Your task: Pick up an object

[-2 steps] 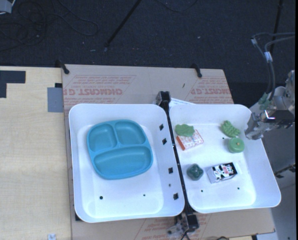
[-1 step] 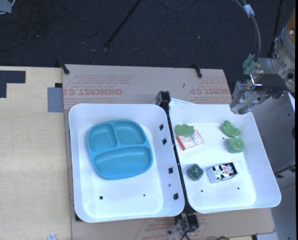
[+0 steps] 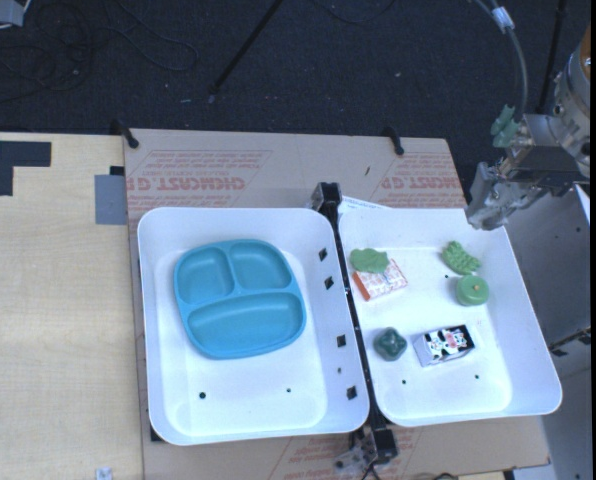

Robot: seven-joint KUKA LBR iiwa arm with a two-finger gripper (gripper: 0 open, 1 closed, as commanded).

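Approach seems the step in hand: claw (image 3: 490,208), grip state unclear, hovers over the right bin's (image 3: 523,393) far edge; next it must descend onto the nearby green toy (image 3: 461,258).

Grey metal wrist (image 3: 538,158) with a green fitting (image 3: 504,124).
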